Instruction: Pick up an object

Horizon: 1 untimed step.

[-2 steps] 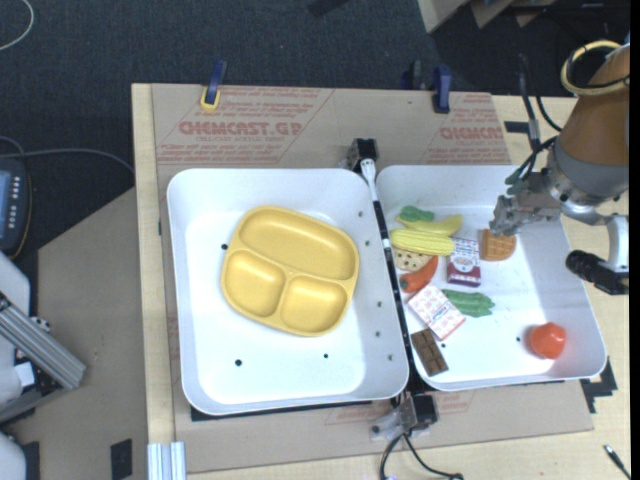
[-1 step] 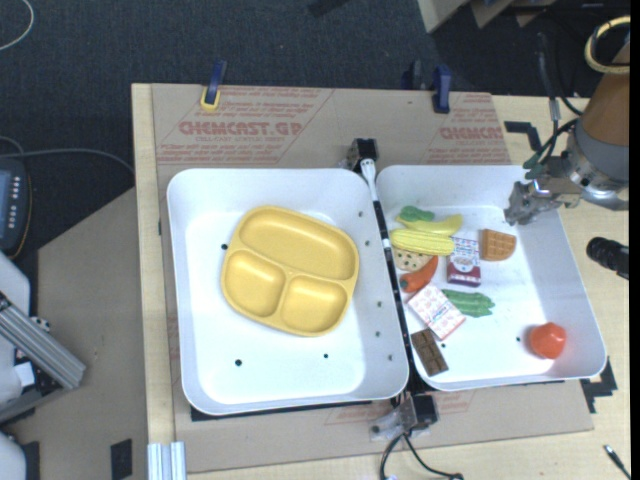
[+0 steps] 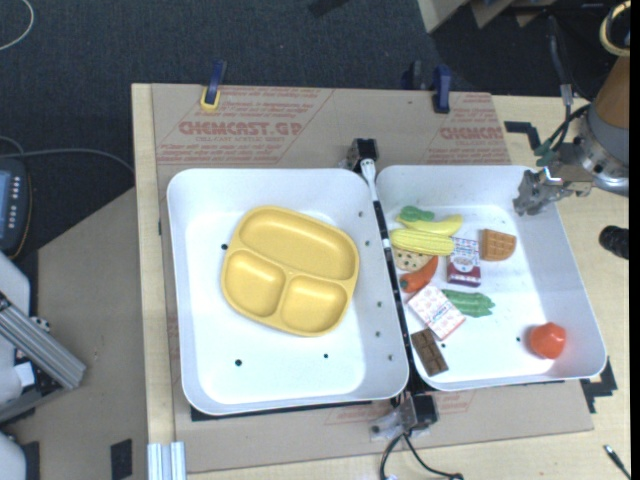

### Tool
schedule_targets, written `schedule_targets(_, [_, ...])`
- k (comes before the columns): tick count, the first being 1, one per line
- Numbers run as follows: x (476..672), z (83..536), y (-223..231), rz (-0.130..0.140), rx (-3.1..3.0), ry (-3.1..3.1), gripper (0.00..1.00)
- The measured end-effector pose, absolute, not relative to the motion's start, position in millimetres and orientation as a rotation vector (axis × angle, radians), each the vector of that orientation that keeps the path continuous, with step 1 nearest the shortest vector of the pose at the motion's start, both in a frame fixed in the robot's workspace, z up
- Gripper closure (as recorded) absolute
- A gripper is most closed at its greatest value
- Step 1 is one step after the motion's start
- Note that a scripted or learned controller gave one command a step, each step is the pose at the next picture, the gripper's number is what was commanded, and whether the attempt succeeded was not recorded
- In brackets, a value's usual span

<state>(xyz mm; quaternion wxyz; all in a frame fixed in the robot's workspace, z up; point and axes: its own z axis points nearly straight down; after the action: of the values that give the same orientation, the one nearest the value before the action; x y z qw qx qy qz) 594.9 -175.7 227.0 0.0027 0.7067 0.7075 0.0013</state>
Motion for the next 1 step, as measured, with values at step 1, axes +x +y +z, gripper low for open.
schedule_targets(1, [585.9, 235.5, -117.9, 0.002, 2.217, 2.229, 1.00])
